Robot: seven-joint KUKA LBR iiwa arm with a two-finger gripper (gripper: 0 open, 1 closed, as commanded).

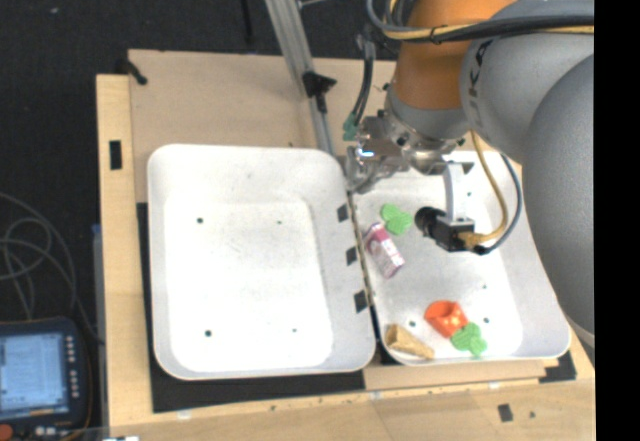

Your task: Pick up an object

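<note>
The grey arm reaches in over the right bin (pixel 530 324), its pincer (pixel 368 161) poised above that bin's upper left corner, close to the divide between the two bins; whether the pincer stands apart or together cannot be told from this angle. The pickable objects lie loose in the right bin: a green piece (pixel 397 220), a pink-and-white packet (pixel 384 248), a red-orange toy (pixel 445 316) beside a second green piece (pixel 468 339), and a tan wedge (pixel 408 340) (none lifted yet). The left bin (pixel 170 229) sits alongside on the surface (pixel 120 229), likely the drop-off side.
</note>
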